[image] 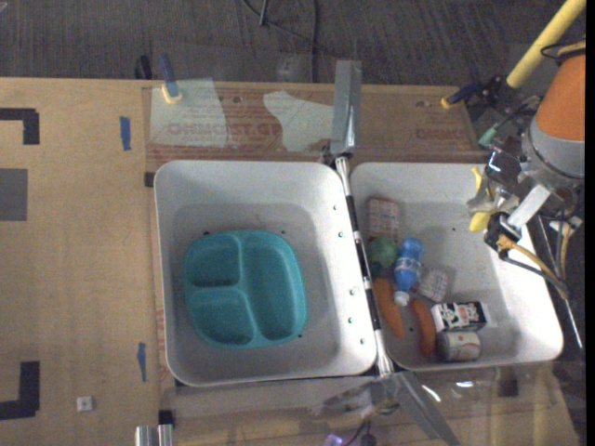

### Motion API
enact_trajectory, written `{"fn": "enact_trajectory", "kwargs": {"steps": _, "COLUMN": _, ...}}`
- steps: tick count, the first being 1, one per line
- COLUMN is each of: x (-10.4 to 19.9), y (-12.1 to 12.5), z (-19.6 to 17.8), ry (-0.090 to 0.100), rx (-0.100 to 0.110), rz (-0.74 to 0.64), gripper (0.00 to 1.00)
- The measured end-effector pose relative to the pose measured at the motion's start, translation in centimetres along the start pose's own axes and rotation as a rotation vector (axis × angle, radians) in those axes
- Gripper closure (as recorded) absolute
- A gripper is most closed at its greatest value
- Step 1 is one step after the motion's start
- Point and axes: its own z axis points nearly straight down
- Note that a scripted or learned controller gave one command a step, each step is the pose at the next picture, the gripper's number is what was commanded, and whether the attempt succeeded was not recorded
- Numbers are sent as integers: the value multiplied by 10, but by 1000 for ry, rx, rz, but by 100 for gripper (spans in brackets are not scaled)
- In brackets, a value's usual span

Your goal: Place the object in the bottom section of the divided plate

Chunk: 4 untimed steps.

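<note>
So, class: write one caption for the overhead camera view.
Teal divided plastic plate in the left white bin; small blue-capped water bottle among clutter in the right white bin; gripper at that bin's edge.

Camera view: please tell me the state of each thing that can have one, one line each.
Divided plate: upright in the left bin, sections bare.
Water bottle: lying down in the right bin, cap on.
Milk carton: on its side.
Can: on its side.
Carrot: lying flat beside the bins' shared wall.
</note>
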Motion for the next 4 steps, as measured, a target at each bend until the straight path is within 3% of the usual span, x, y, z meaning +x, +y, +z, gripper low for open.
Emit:
{"fn": "enact_trajectory", "kwargs": {"steps": 1, "x": 60, "y": -28, "z": 13, "ry": 1, "rx": 3, "rz": 23, "gripper": 100}}
{"fn": "enact_trajectory", "kwargs": {"steps": 2, "x": 86, "y": -80, "z": -15, "ry": 2, "rx": 2, "rz": -217, "gripper": 100}}
{"fn": "enact_trajectory", "kwargs": {"steps": 3, "x": 70, "y": -110, "z": -90, "ry": 2, "rx": -3, "rz": -421, "gripper": 100}}
{"fn": "enact_trajectory", "kwargs": {"steps": 4, "x": 124, "y": -129, "z": 17, "ry": 1, "rx": 1, "rz": -364, "gripper": 100}}
